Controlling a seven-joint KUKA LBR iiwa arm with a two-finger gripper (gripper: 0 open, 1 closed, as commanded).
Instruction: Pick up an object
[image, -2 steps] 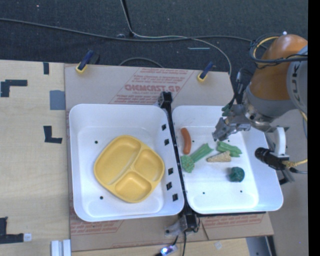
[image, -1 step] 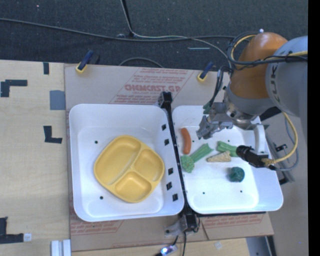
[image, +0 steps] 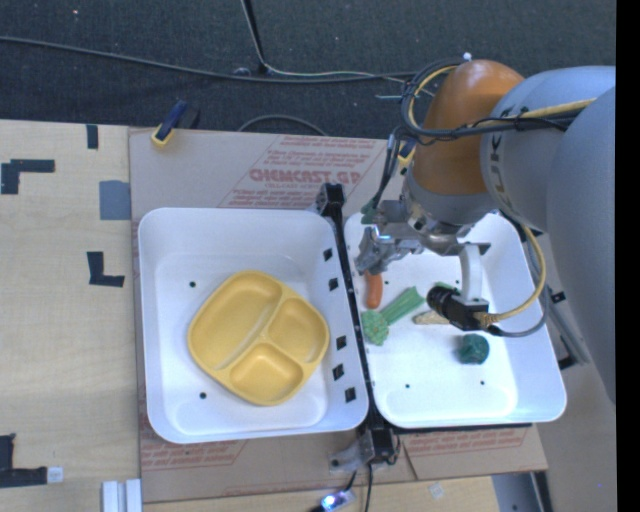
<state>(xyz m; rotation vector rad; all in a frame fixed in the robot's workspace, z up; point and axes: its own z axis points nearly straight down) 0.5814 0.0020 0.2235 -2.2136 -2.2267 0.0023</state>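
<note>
Gripper (image: 372, 262) sits over carrot (image: 373, 291); can't tell its opening or hold. Carrot looks light, rigid, slick; grab mid-body.

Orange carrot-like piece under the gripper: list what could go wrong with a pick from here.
1. The orange piece lies close to the divider wall between the bins, so a finger of the gripper could hit the wall.
2. The green broccoli-like piece lies right beside it, so it may get nudged or caught too.
3. The piece looks narrow and could slip out of the grasp.
</note>
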